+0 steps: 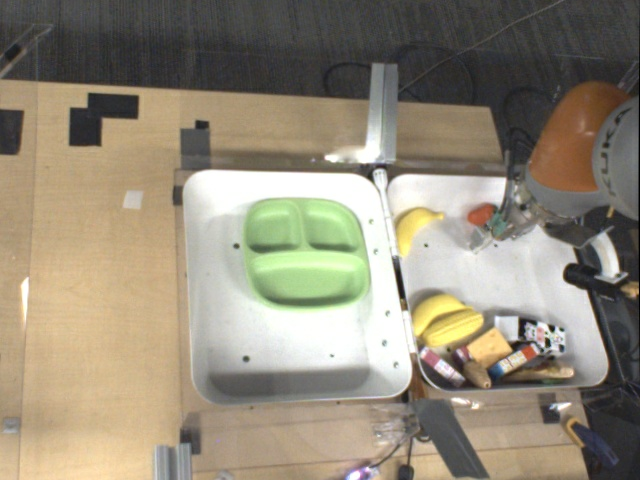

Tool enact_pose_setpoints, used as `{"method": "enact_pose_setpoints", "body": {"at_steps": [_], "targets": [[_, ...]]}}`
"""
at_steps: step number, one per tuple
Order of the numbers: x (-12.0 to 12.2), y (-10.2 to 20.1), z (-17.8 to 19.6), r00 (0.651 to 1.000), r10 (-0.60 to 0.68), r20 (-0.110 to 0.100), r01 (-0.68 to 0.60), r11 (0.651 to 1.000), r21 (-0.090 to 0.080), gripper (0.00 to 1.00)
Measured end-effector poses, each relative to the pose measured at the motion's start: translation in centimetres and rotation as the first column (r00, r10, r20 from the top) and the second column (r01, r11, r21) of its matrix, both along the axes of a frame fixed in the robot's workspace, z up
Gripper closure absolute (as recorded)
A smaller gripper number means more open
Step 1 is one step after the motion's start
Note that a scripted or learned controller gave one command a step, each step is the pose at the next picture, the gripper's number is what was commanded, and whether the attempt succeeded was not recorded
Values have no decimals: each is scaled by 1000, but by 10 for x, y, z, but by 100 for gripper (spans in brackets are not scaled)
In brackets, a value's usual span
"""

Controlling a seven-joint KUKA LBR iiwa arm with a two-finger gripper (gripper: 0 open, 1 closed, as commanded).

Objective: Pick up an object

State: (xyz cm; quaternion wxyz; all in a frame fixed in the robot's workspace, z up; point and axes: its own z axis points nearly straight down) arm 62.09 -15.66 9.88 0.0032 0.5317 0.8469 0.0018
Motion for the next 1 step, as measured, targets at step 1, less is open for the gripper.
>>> {"method": "enact_pose_setpoints", "body": {"at_steps": [1], "targets": [[50,27,28,995,-99,1,99,995,1,100]]}}
